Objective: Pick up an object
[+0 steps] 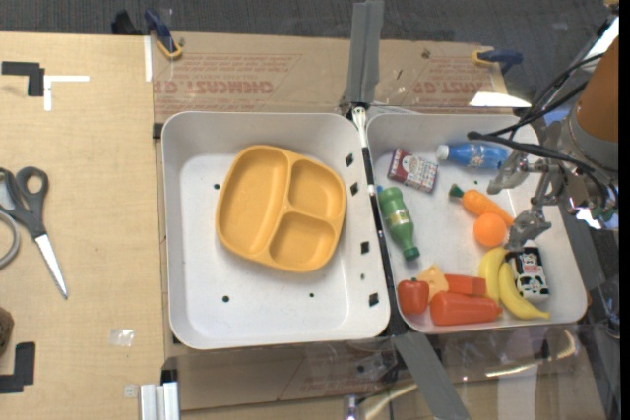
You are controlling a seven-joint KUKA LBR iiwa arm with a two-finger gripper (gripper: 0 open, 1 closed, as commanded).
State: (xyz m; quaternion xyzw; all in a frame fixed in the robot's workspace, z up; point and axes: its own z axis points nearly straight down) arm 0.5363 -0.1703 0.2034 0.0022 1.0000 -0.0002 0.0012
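The arm came in from the right, and its orange band was cut off by the frame edge, so little of the wrist could be made out. The gripper hung over the right part of the right bin, its two metal fingers spread apart with nothing between them. Just left of the fingers lay an orange carrot and a round orange fruit, touching or nearly so. A small black-and-white carton lay on the bin floor just beside the banana, whose near end ran along the bin's near-right corner. Left of that were a red sausage-like piece, a red pepper and a small orange wedge, crowded together so their edges were hard to separate. A green bottle lay near the divider, a red packet farther back, and a blue-and-white bottle at the far side, its right end partly hidden behind cables. The left bin held a yellow divided plate. On the bench at the left lay scissors, one handle loop cut by the frame.
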